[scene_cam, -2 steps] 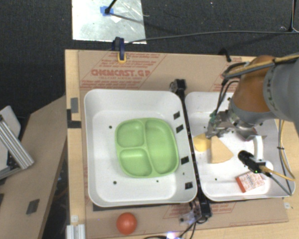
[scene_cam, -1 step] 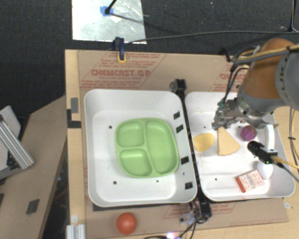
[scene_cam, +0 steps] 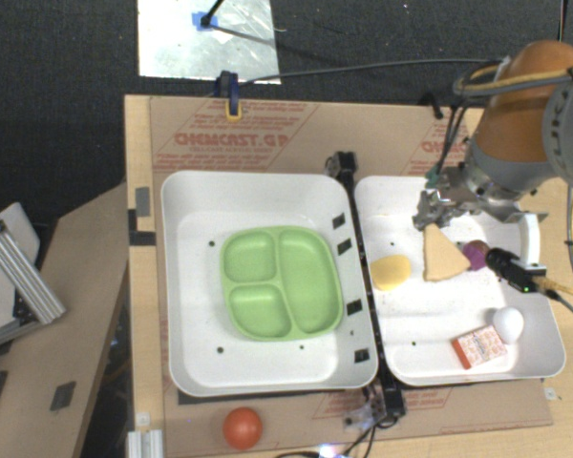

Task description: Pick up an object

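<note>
- Tan wedge-shaped block (scene_cam: 443,257) lies just below the gripper (scene_cam: 434,211); purple ball (scene_cam: 476,253) partly hidden beside it.
- Gripper's state: cannot tell.
- Arm reaches from right, wrist angled down.

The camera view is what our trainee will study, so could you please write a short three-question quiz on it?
1. True or false: the green tray lies in the left bin.
2. Which item lies outside both bins, near the bench's front edge? A) orange ball B) white egg C) yellow piece
3. Fill in: the gripper hangs over the ___ bin.

Key: 1 true; 2 A; 3 right.
</note>
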Available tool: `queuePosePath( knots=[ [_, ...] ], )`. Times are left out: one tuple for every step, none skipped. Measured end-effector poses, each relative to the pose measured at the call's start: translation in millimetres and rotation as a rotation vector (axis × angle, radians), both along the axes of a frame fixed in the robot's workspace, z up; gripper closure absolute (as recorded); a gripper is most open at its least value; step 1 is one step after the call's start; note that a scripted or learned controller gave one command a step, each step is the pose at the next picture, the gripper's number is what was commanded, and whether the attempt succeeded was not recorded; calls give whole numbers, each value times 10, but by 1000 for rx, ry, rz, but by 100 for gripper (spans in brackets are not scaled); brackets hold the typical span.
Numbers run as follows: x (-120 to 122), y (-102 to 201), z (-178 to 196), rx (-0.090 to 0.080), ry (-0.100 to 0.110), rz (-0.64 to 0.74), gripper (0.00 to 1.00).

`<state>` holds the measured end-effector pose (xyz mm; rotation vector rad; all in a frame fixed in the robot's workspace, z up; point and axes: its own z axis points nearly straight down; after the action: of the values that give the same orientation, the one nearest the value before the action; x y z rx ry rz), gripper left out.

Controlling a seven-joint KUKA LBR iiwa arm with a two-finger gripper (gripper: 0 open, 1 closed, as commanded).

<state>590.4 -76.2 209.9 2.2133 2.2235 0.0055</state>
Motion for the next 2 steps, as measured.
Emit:
queuePosePath(
  knots=[
    [12,-1,408,0,1,0,100],
    [-59,536,447,1,5,2,100]
  ],
)
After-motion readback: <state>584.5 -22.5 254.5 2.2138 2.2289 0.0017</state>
